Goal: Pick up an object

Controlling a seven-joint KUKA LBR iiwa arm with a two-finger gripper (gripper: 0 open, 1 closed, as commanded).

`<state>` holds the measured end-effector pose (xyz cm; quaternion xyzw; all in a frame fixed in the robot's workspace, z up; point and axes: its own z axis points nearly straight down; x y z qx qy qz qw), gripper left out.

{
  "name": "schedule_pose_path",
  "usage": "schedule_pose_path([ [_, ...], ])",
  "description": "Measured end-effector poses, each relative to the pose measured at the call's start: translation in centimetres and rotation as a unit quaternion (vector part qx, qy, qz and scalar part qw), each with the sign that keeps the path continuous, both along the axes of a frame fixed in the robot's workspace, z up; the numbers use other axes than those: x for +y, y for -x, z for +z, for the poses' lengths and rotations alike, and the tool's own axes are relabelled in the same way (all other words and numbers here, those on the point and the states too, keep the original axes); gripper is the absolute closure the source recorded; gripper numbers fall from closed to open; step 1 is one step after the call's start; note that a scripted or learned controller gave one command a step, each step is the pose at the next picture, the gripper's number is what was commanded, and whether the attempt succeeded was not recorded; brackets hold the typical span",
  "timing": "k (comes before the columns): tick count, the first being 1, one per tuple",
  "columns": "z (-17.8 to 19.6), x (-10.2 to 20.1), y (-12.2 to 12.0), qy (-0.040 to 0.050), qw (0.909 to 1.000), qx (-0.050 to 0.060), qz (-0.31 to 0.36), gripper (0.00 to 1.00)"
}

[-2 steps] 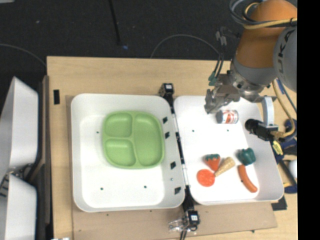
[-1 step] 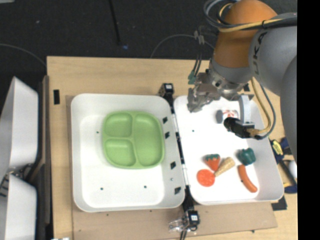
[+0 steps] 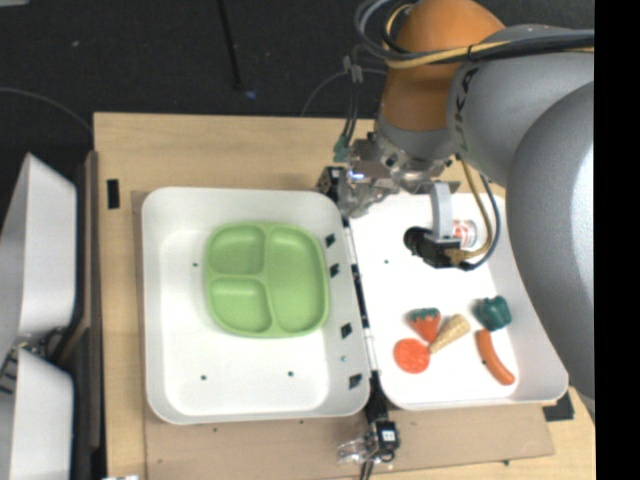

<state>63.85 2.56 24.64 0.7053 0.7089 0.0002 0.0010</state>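
My gripper (image 3: 352,188) hangs over the far end of the divide between the two bins, at the right bin's (image 3: 400,393) back left corner. Nothing shows between its tips. Several small toys lie in the near half of the right bin: a round red piece (image 3: 411,356), a red piece with a green top (image 3: 426,321), a tan cone (image 3: 451,332), a teal piece (image 3: 493,312) and an orange sausage-shaped piece (image 3: 496,359). All of them lie well in front of the gripper and apart from it.
A green divided plate (image 3: 267,279) rests in the middle of the left bin (image 3: 170,368). The grey arm (image 3: 530,118) covers the right bin's far right side. Bare wooden bench (image 3: 200,138) runs behind the bins.
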Motion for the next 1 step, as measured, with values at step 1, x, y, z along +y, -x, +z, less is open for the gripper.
schedule_pose_path([
  [1,-1.15,4.43,-2.18,-0.0005,1.0000,0.000,0.000,1.00],
])
